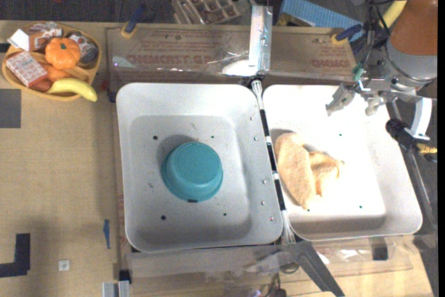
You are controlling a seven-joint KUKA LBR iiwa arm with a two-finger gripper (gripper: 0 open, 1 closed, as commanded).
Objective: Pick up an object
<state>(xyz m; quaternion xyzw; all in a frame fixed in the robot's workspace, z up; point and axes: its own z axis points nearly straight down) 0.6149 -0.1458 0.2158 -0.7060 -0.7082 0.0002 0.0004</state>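
A teal bowl [193, 170] lies upside down in the middle of the left bin [139, 108]. In the right bin [389, 205] a tan, bread-like lump [293, 169] rests against the left wall, with a smaller yellowish piece [327, 165] touching its right side. My gripper [352, 103] hangs over the back of the right bin, up and to the right of the tan lump. Its two fingers are spread open with nothing between them. The grey arm with its orange band [417, 31] comes in from the upper right.
A basket of toy fruit [50, 63] sits on the bench at the far left. A clear plastic-covered wall [208, 55] runs behind both bins. Boxes and cables clutter the floor beyond it.
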